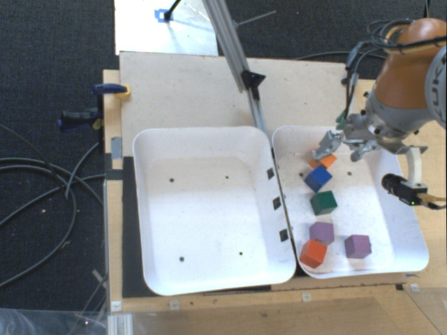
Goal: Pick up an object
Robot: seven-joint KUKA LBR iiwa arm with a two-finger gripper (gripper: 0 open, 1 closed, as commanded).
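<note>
- I have the gripper (342,147) in the upper right of the frame, above the right bin (412,246), its fingers spread wide with nothing between them.
- It sits there, I judge, to come down on the top of the block column; the nearest piece is the small orange block (326,161), just below and left of the fingertips.
- That orange block seems to touch the blue cube (318,178) beneath it, though the view is too coarse to be sure.
- Lower in the frame lie a green cube (323,202), a purple cube (322,231), an orange cube (313,252) and another purple cube (357,246).
- The orange block looks slightly elongated, its long axis running lower left to upper right.
- The left bin (150,187) fills the frame's centre.
</note>
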